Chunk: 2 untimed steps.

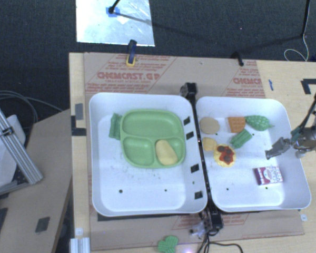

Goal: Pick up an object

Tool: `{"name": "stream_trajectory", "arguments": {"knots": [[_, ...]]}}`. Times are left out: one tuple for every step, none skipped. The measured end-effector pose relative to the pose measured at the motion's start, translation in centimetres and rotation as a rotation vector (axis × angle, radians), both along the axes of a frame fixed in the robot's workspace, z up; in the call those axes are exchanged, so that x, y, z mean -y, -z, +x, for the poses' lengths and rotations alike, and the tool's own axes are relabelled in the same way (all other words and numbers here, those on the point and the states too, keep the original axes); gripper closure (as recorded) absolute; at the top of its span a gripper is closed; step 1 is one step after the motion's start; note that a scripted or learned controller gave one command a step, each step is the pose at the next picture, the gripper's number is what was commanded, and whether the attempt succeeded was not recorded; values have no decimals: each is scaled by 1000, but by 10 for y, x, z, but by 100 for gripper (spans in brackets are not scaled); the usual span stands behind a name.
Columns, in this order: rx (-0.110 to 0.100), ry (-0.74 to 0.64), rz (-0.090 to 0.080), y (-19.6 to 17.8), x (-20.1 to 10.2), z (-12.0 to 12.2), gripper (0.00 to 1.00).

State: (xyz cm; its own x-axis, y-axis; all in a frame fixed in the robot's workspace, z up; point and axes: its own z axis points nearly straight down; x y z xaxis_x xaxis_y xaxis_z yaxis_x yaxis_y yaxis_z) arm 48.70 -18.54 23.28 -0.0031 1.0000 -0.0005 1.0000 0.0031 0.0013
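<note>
The approach step is being carried out, judging by the gripper (pixel 276 151) being held above the right bin (pixel 297 194) with nothing between its fingers (whether they are parted cannot be told). The red box (pixel 267 175) is lying just below it, so a short descent is being called for. Food pieces (pixel 225 155) are crowding the far side; a green plate (pixel 147 138) is sitting well beyond.

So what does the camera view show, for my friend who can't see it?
A robot hand hovers at the right bin's right side, above a small red and white box, with toy foods to its left. The left bin holds a green divided plate carrying a yellow potato-like piece.
</note>
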Motion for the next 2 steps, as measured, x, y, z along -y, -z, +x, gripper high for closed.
{"name": "stream_trajectory", "arguments": {"knots": [[-8, 4, 2, 97, 21, -3, 0], [16, 1, -12, 142, -50, 4, 0]]}}
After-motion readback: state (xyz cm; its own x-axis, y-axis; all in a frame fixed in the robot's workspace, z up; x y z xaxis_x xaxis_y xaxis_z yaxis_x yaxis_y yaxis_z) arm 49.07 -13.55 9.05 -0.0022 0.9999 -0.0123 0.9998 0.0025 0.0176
